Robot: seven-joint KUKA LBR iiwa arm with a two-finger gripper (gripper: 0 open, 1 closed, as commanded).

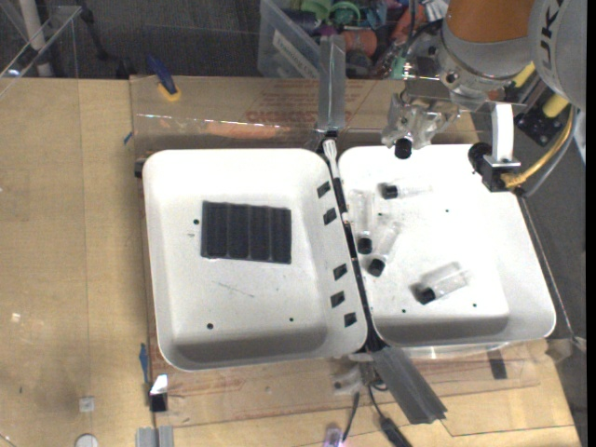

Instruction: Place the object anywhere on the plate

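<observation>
White shallow right-hand bin [484,315], nearest item: a loose clear plastic vial with a black cap [438,282] lying on its side. Three more black-capped vials [371,254] lie scattered further back towards the divider. In the white left-hand bin [177,333], the black ribbed rectangular plate [247,231] lies flat and bare, so delivery is not yet made. Further back, over the rear rim of the right bin, my two-finger gripper [414,130] hangs raised. Its fingers appear pressed onto a small clear vial whose black cap [402,147] protrudes below the tips. I judge it is lifted clear of the bin wall for carrying across to the plate. Behind the bench stands a clear crate of coloured oddments [345,12].
</observation>
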